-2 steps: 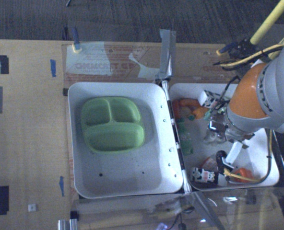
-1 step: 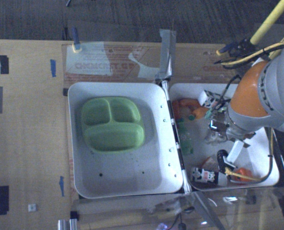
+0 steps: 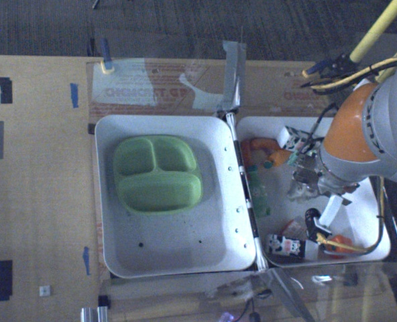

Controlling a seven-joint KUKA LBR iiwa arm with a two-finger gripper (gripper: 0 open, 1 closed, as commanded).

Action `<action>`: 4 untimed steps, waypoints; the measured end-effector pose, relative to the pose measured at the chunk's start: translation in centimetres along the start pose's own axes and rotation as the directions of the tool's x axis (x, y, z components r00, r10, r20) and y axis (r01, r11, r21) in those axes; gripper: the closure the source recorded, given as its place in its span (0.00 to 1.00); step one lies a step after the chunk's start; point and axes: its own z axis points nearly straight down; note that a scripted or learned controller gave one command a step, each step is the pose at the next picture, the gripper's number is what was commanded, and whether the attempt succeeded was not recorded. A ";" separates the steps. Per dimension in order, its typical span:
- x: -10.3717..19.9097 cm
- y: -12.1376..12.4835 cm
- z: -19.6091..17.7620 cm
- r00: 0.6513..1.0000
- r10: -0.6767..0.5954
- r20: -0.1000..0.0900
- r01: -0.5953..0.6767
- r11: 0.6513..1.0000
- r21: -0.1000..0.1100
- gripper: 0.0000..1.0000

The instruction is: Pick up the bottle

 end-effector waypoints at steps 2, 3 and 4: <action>-8.7 -0.9 1.4 0.977 0.215 -0.005 -0.215 0.977 -0.005 1.00; -8.7 -0.8 0.8 0.977 0.211 -0.003 -0.211 0.977 0.001 1.00; -9.7 0.5 -7.1 0.995 0.102 0.000 -0.102 0.995 0.003 1.00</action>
